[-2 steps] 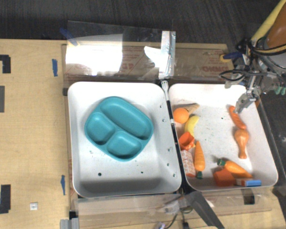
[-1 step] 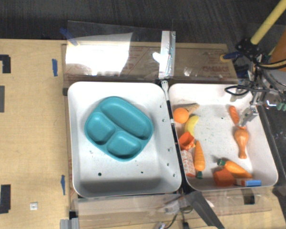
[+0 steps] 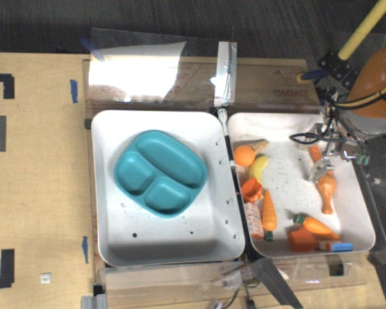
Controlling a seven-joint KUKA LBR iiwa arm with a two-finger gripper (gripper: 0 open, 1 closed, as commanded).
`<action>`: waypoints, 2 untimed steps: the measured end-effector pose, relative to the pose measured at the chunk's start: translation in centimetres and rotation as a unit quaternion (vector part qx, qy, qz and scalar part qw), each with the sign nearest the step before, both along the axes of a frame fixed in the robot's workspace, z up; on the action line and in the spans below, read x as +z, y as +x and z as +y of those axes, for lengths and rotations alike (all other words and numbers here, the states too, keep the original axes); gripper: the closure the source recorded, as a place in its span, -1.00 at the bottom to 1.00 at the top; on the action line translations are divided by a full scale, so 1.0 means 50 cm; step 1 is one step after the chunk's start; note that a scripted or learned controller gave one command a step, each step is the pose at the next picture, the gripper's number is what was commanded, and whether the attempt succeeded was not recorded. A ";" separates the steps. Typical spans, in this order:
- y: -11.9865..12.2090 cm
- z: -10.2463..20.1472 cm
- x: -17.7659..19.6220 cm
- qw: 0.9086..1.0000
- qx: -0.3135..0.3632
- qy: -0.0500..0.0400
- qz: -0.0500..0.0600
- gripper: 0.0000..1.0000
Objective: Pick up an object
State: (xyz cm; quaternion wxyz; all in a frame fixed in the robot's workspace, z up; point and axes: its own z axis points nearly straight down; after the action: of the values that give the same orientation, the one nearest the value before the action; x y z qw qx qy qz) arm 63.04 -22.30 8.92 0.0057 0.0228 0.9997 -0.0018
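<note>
Over the right white bin (image 3: 367, 234), the gripper (image 3: 321, 170) sits above an orange plastic drumstick (image 3: 326, 189); finger state cannot be told.

Two white bins on a wooden bench

A teal divided plate (image 3: 159, 172) was set in the left bin (image 3: 109, 237). A clear plastic sheet (image 3: 138, 69) was laid behind it, and blue tape marks (image 3: 73, 90) were stuck on the bench (image 3: 35, 172).
</note>
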 end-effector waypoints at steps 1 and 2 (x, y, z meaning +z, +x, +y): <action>-0.092 -0.002 -0.002 1.000 0.000 0.000 0.002 -1.00; -0.116 0.000 -0.002 0.998 -0.060 0.002 0.001 -1.00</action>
State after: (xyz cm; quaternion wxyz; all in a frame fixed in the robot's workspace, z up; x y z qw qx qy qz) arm 57.22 -22.30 8.82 0.0042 0.0831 0.9965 -0.0001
